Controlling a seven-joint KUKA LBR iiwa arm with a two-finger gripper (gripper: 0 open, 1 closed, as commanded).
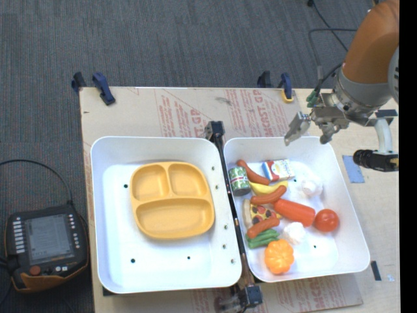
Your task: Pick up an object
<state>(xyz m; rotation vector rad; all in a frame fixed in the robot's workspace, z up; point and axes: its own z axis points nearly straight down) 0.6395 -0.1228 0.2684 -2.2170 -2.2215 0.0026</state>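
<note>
While hanging above far rim of right bin (339, 168), claw (311, 130) spread wide, fingers gripping nothing, touching nothing; toy food pile (280, 207) lies in right bin below; yellow tray (172, 199) in left bin (107, 240).

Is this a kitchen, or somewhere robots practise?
Probably a robot lab, not a kitchen. A grey and orange robot arm hangs over a plywood bench clamped at its corners. One white bin holds toy food, the other a yellow plate. A control pad lies on the carpet.
</note>
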